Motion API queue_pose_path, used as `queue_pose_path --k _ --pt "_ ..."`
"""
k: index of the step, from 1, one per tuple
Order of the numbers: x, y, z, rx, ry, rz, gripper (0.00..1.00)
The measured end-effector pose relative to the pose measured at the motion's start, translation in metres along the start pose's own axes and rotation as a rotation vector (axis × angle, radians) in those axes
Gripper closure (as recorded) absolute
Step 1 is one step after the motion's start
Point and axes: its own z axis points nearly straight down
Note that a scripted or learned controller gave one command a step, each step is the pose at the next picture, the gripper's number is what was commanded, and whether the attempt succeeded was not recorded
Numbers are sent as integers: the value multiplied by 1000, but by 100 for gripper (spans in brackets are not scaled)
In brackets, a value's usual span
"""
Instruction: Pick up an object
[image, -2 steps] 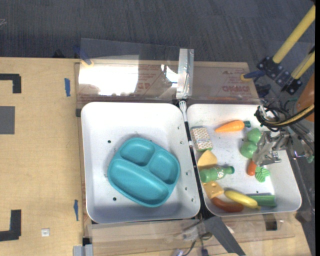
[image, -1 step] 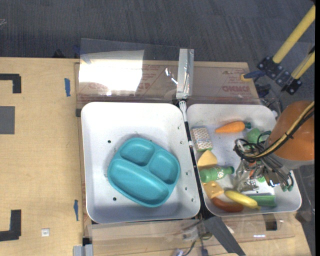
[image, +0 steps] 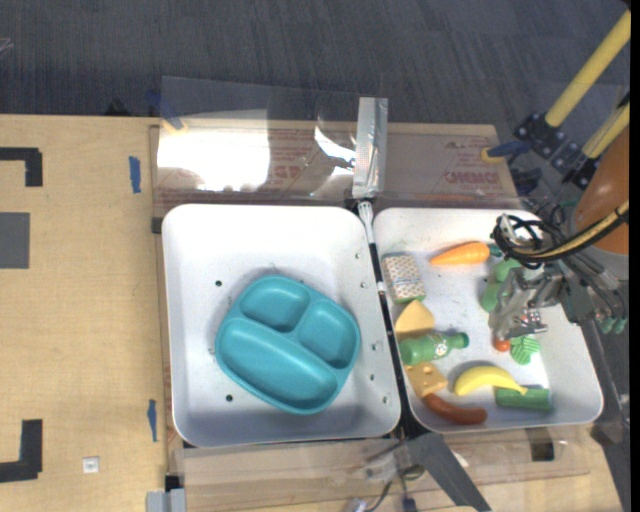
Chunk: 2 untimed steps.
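The pincer (image: 520, 318) hangs low in the right bin (image: 585, 400), its metal fingers pointing down over a small red-and-green toy (image: 524, 346), perhaps a strawberry or radish. Whether the pincer is wide or narrow I cannot tell; cables and the wrist blur it, and nothing is plainly held between its fingers.

Just below the pincer lies a yellow toy banana (image: 487, 379) with a green piece (image: 522, 398) beside it. Up and to its left is a toy carrot (image: 461, 254); farther left sit a cheese wedge (image: 415, 318), a green bottle (image: 432, 347) and a waffle-like block (image: 403, 275). Well to the left, in the other bin (image: 190, 300), rests a teal divided plate (image: 288, 342).

These look like hollow plastic play foods: light, stiff, smooth and likely slippery, not fragile. The banana would best be taken across its narrow middle.

A green object behind the pincer is mostly hidden.
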Motion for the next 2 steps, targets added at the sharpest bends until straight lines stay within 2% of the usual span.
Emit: queue_pose_path --k 1,2 --pt "18 -26 134 -4 4 -577 100" --pt "18 -27 134 -2 2 -577 0"
